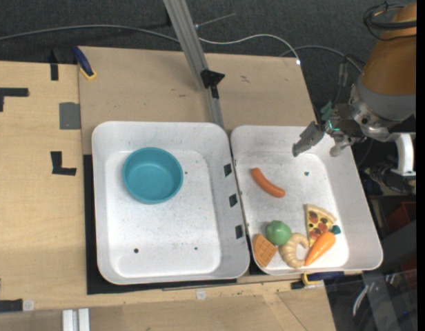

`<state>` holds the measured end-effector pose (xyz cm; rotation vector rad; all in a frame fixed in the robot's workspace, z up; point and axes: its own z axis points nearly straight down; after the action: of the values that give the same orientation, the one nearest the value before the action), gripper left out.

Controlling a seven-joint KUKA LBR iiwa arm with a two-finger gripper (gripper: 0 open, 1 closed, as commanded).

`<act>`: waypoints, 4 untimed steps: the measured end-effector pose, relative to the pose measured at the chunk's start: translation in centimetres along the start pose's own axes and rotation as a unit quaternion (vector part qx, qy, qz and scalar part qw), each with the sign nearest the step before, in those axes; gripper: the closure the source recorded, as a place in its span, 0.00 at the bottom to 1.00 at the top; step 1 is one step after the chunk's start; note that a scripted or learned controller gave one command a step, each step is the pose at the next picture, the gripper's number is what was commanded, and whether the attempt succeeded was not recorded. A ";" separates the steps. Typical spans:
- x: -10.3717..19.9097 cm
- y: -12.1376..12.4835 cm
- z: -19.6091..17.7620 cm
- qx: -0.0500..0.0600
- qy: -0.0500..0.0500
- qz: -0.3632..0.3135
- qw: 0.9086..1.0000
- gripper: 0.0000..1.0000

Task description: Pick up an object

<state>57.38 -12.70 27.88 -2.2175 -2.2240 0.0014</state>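
Two fingers (321,141) of mine hang spread apart over the far right part of the right bin (357,205), one dark prong slanting toward seven o'clock at about 455,238, the other pointing down by the bin's right rim. Nothing sits between them. Behind them my wrist and the grey arm with its orange band (395,54) run off toward two o'clock.

Closest to my fingers, at about seven o'clock from them, a toy sausage (268,183) lies by itself on the white floor of the bin, tilted, well apart from everything else. Farther off toward six o'clock the other toy foods crowd the near end of that bin: a pizza slice (319,219), an orange carrot (320,247) just beside and below it, a pale croissant-like piece (293,250) touching the carrot, a green round vegetable (278,232) against that piece, and a waffle-patterned wedge (264,250) at the cluster's nine o'clock side.

Out at nine o'clock from me, the left bin (109,254) sits alongside the right one, their rims meeting in the middle. It holds a teal bowl (152,175), upright, in its far left part.

Both bins rest on the tan counter (143,81). A grey metal bar (188,33) crosses the counter from twelve o'clock down to the seam between the bins, and thin cables trail across the dark floor beyond.
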 end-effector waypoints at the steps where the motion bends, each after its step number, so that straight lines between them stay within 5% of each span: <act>1: 0.0 0.0 0.0 0.000 0.000 0.000 1.000 0.00; 4: 1.0 -0.1 15.3 0.002 0.000 0.001 1.000 0.00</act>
<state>57.24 -11.73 12.60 -2.2170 -2.2197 0.0071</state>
